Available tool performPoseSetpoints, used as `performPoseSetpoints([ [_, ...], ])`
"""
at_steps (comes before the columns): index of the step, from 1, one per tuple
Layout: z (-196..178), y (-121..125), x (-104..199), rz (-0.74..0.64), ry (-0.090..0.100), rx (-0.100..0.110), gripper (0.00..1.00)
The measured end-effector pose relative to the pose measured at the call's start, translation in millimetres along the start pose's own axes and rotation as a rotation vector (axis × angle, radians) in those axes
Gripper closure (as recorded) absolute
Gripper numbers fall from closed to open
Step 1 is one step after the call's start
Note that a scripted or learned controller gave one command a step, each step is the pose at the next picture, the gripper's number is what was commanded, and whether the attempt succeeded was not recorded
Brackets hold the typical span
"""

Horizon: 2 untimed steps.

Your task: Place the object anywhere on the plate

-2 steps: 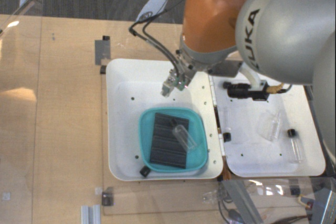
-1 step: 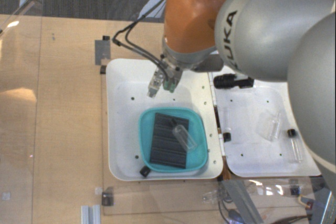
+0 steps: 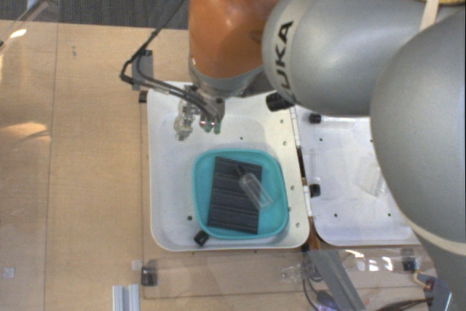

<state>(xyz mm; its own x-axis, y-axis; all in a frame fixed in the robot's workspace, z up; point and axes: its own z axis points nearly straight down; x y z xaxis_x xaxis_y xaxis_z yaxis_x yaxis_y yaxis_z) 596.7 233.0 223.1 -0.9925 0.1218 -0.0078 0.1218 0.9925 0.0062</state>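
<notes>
A clear, cylinder-shaped object [image 3: 255,190] lies on its side on the teal plate [image 3: 275,218], resting over the upper right corner of a dark ribbed rectangular block [image 3: 231,197] that also sits on the plate. The object is apart from the gripper [image 3: 196,122], which hangs above bare bin floor just beyond the plate's upper left rim; nothing lies between its fingers. How far the fingers are parted cannot be told at this angle.

The plate sits in the left white bin [image 3: 164,178], filling much of its near half. One small black piece [image 3: 200,237] lies on the bin floor, touching or just beside the plate's lower left corner. The right white bin [image 3: 349,222] stands alongside, the two separated by a narrow seam.

On the grey arm [image 3: 342,40] the letters "UKA" read vertically, the first letter of the name hidden by the curve. An orange band [image 3: 226,25] covers the section above the wrist. There are two bins, one plate, one ribbed block and one clear object.
</notes>
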Motion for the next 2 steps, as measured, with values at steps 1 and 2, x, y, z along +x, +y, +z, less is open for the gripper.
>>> performPoseSetpoints([
  [1, 45.6, 2.0, 8.5, -0.186, 0.001, 0.001, 1.0],
  [2, 45.5, 2.0, 8.5, -0.185, 0.001, 0.0, 0.0],
])
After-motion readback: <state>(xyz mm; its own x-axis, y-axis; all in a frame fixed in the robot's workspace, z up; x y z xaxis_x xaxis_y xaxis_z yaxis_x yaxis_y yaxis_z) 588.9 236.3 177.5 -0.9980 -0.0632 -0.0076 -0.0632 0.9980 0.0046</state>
